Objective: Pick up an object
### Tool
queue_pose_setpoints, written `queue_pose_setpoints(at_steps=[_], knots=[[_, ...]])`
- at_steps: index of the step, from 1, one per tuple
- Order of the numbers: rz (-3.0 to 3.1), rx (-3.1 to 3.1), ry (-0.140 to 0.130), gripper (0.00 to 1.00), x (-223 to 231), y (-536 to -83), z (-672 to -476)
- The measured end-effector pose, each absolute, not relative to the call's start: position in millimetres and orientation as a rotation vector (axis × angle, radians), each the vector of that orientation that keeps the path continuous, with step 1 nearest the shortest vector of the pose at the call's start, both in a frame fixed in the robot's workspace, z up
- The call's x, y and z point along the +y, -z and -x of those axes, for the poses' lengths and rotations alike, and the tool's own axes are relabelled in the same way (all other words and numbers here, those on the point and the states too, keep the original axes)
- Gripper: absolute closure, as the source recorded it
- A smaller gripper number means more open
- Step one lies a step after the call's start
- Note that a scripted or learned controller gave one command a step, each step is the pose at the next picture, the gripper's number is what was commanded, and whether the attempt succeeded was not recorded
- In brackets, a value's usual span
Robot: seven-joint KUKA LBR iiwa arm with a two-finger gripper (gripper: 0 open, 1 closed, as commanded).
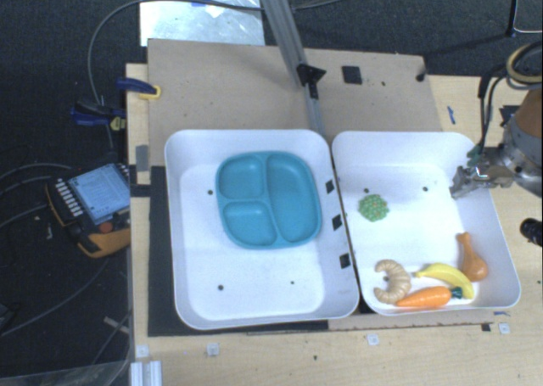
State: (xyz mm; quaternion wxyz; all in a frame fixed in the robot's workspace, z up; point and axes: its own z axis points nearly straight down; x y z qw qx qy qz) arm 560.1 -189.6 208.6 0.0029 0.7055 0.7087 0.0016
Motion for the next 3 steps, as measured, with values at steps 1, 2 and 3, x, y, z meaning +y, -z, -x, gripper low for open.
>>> queue_pose_setpoints(at_steps=[1, 2, 3], knots=[[-2.211, 2.232, -0.002, 1.0, -139, -202, -555.5], [-2.209, 2.234, -0.004, 1.0, -81, -198, -560.2], [-2.209, 2.235, -0.005, 1.0, -23, -195, -565.5]])
